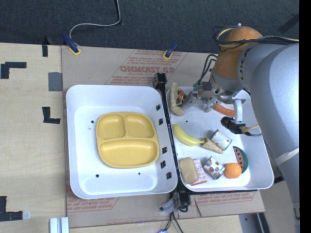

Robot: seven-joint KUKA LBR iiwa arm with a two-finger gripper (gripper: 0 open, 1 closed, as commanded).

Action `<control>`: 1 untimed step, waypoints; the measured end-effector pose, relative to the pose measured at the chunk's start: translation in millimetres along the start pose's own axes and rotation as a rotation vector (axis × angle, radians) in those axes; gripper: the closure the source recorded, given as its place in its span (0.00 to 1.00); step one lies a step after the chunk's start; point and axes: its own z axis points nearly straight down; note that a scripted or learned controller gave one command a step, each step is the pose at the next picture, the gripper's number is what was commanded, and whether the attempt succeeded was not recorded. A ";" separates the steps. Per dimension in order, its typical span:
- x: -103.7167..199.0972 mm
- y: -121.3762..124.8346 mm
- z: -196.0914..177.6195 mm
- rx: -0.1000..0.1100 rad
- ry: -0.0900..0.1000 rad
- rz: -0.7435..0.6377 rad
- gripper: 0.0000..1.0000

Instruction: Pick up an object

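Grey arm (277,96) reaching from right, orange-banded wrist bent down, claw (208,97) lowered

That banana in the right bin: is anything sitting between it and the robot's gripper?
Nothing visible blocks it. The gripper hangs over the far part of the right bin, and the banana lies nearer the camera with bare white floor between them. The pizza slice sits off to the left, by the divider, out of that path.

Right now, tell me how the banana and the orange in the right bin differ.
The banana is yellow, long and curved; the orange is orange and round. The banana lies near the bin's middle, close to the divider; the orange sits at the near right corner beside the watermelon slice. Both lie loose in the right bin.
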 end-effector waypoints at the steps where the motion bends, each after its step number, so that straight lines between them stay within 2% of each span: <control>1: 7.6 -0.8 0.1 0.003 -0.003 0.001 0.00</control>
